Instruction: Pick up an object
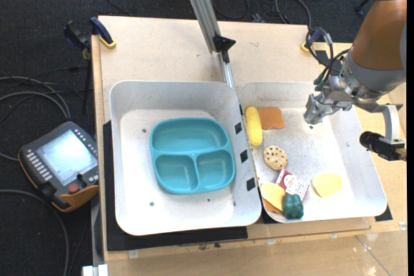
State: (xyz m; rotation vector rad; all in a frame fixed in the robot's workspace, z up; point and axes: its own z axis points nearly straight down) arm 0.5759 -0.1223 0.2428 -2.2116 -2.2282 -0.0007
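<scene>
Hovering over the right bin, the end effector sits above bare floor near the bin's far side; can't tell if it's apart or together, and nothing is visibly held. Best targets look like the corn and cookie, each with some room around it. I'd avoid the cluster at the near rim, where the green piece crowds the wall.
</scene>
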